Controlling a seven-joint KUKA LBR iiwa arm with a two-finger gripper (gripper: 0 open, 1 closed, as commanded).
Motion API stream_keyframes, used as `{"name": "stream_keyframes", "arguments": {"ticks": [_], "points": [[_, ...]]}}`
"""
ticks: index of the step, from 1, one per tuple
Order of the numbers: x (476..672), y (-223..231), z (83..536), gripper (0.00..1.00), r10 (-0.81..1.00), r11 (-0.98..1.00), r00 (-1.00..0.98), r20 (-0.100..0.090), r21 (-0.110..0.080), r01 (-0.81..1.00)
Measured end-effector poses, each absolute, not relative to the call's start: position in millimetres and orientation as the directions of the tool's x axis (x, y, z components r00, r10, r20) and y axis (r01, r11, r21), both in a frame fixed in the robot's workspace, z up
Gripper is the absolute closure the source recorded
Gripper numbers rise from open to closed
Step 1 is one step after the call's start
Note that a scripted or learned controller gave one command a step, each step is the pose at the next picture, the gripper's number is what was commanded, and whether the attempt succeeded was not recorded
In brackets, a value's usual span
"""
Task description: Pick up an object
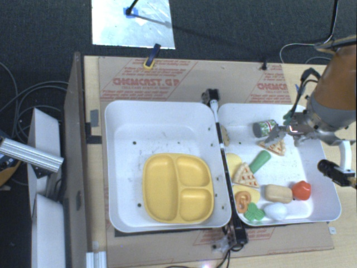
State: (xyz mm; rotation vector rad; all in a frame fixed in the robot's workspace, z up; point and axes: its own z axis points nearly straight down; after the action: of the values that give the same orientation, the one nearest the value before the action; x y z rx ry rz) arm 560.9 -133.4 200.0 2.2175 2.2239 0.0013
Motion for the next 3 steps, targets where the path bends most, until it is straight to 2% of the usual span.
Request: {"name": "stream_keyframes", "arguments": {"ticks": [1, 2, 3], "points": [[631.4, -148, 97, 0.0, 1.0, 0.006, -0.006, -0.001, 0.0, 1.0], [631.1, -153, 138, 0.0, 1.0, 0.002, -0.002, -0.001, 0.005, 1.0], [592.0, -163, 82, 0.0, 1.0, 0.0, 0.0, 0.001, -0.004, 1.0]]}}
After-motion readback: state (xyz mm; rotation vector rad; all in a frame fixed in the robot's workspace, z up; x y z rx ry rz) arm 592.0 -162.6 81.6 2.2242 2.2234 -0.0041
